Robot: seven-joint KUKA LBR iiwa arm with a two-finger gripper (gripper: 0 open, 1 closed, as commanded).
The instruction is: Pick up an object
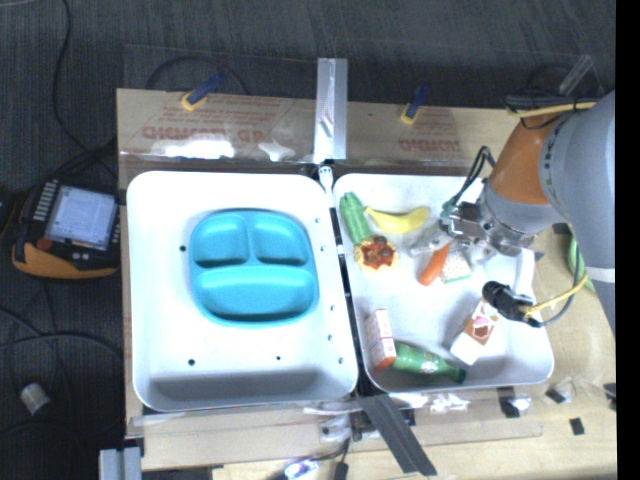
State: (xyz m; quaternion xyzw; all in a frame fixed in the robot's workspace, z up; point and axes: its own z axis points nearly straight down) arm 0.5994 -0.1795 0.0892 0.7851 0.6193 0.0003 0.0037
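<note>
In the right white bin [535, 363], gripper [462, 236] hovers over small orange carrot [434, 264], grip state unreadable; centre on it before descending.

Arm's reaching in from the right, wrist pitched down

From my remote seat I've got the grey arm [590, 183] coming in off the right edge, big rounded link up top, with the orange band [520, 168] sitting just above the wrist. The wrist bends down and to the left, and the gripper [462, 230] hangs at its lower end, metal bits and a cable looping past it, low over the right side of my view
</note>
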